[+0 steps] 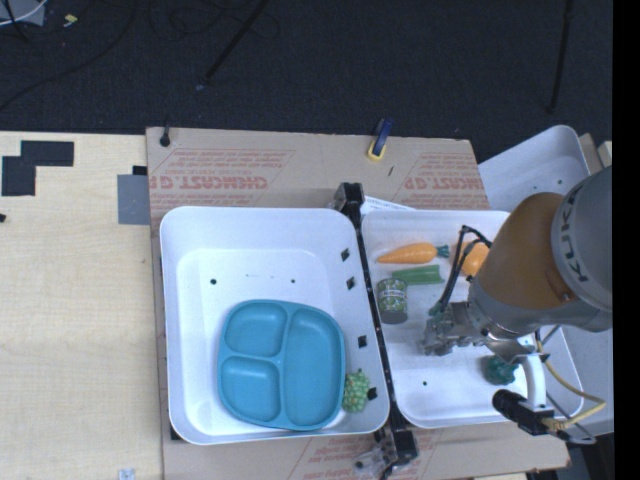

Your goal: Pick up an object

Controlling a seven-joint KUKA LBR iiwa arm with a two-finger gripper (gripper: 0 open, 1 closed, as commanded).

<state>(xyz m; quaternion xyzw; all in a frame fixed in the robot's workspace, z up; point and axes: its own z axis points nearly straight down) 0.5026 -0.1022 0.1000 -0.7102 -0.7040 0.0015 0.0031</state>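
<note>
My gripper [438, 338] is down inside the right bin [440, 408], near its middle. Left of it, a small green-labelled can [392, 299] stands close to the divider. An orange carrot [409, 254] lies at the far side of the bin, with a green stick-shaped piece [422, 276] just below it. Partly behind the arm sits an orange round item [475, 258]. A teal object [500, 370] lies to the gripper's right, under the wrist. Nothing is visibly held.
The left bin [200, 268] holds a blue divided plate [281, 364] and a green bunch of grapes [355, 391] at its near right corner. The grey arm with its orange band [520, 263] covers the right bin's right side. A black divider clip [350, 200] sits between the bins.
</note>
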